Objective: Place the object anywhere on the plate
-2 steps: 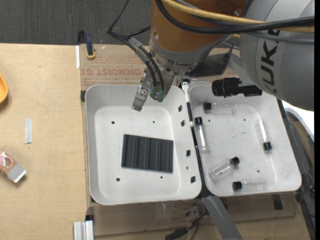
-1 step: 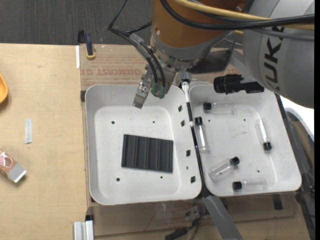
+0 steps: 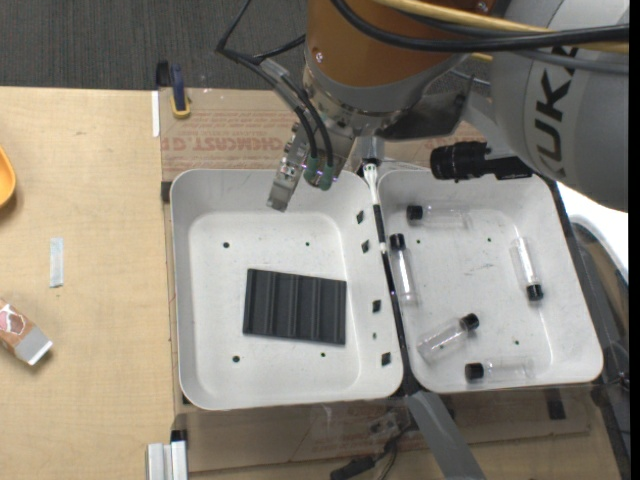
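Gripper (image 3: pixel 300 173) above left bin's (image 3: pixel 200 368) rear, plate (image 3: pixel 295 307) long axis left-right

The one camera sat high above the bench (image 3: pixel 80 188) and looked down at a slant on the left bin (image 3: pixel 200 368) and the right bin (image 3: pixel 570 338); both fit in the picture side by side. It was close to the arm (image 3: pixel 400 28), which looked very big at the top and came in from the right.

Even bright light, soft shadows, sharp pic
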{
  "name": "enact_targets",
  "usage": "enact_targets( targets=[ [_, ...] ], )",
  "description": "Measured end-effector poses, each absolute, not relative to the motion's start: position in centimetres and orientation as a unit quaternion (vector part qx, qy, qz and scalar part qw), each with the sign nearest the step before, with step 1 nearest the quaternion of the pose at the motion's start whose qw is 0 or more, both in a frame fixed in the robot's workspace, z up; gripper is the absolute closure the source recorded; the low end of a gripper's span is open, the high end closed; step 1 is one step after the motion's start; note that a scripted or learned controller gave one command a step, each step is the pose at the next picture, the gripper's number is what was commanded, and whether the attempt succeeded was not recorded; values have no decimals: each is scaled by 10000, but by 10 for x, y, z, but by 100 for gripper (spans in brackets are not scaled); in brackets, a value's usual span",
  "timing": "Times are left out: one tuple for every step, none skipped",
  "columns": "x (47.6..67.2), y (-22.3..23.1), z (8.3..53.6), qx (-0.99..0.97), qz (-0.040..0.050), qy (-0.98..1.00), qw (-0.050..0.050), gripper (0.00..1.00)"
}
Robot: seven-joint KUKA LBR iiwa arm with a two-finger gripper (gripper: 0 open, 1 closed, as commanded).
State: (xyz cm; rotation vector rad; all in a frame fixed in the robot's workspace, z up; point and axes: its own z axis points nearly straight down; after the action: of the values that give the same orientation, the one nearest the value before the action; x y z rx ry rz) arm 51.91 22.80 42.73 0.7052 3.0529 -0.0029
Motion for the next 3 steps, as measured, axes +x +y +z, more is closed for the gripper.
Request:
enact_targets(
  targets=[
    [542, 227, 341, 1942, -4, 9810, 1, 100],
    [486, 218, 282, 2015, -8, 9795, -8, 100],
    [479, 228, 302, 1559, 3, 9878, 10, 100]
  ],
)
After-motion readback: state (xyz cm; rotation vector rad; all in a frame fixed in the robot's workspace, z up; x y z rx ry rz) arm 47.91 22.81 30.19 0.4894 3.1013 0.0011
